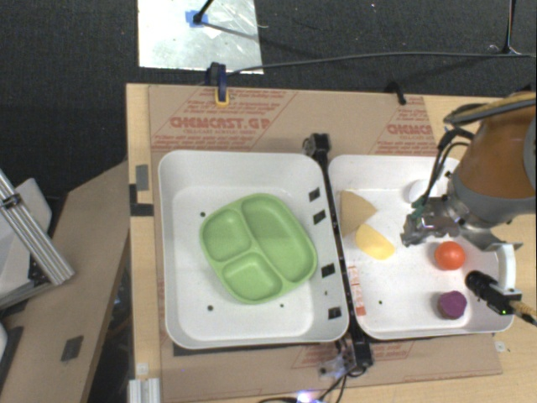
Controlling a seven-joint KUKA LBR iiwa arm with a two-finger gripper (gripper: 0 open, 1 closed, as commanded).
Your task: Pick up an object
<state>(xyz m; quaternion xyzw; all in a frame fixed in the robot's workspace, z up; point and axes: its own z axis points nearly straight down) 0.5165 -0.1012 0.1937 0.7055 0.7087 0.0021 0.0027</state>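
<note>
Fingers (417, 229) state can't be made out, nothing visibly held; they hang over the right bin (394, 321), just right of the yellow lemon-shaped object (374, 242). Orange ball (450, 255) sits further right of the lemon, purple object (452, 305) below the ball. Green divided plate (256, 246) lies in the left bin (180, 250).

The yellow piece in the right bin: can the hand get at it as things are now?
Probably yes. The yellow piece lies open from above, just left of the hand; only the tan wedge touches its far side.
</note>
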